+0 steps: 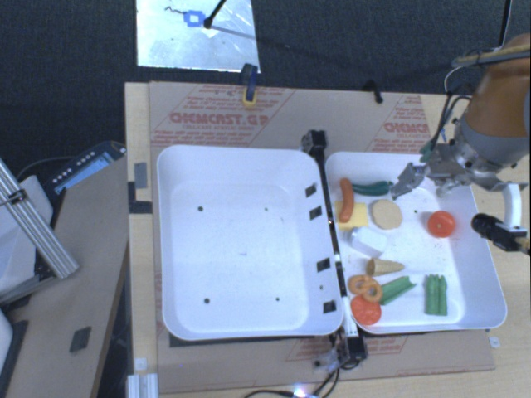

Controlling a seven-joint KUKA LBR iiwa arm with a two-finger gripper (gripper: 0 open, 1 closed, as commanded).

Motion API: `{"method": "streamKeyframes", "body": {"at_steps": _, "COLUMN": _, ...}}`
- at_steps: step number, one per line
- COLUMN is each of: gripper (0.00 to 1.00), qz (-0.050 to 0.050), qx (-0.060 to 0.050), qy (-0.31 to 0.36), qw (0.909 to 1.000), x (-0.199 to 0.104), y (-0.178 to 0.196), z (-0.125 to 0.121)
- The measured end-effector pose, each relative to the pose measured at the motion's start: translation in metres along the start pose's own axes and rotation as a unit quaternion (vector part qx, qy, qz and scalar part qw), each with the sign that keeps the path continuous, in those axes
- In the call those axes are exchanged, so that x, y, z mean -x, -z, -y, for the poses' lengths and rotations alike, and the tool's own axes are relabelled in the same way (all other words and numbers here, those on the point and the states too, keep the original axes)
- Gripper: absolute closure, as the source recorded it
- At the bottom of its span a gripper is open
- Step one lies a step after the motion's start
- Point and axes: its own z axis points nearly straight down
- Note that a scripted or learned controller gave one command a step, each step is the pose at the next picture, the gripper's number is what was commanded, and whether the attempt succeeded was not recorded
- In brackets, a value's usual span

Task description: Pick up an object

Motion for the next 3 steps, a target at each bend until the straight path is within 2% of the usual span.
{"method": "streamKeyframes", "body": {"at_steps": 1, "gripper": 0.0, "qz": 0.0, "qx": -0.001, "qy": 0.002, "qw": 1.0, "x": -0.015, "y": -0.082, "z": -0.029}}
{"method": "streamKeyframes", "body": {"at_steps": 2, "gripper": 0.0, "qz": 0.0, "qx": 0.002, "qy": 0.002, "qw": 1.0, "x": -0.017, "y": -0.133, "z": -0.077}}
{"method": "streamKeyframes", "body": {"at_steps": 3, "gripper": 1.0, "qz": -0.001, "qx": -0.007, "qy": 0.003, "qw": 1.0, "x": -0.016, "y": -0.123, "z": -0.072}}
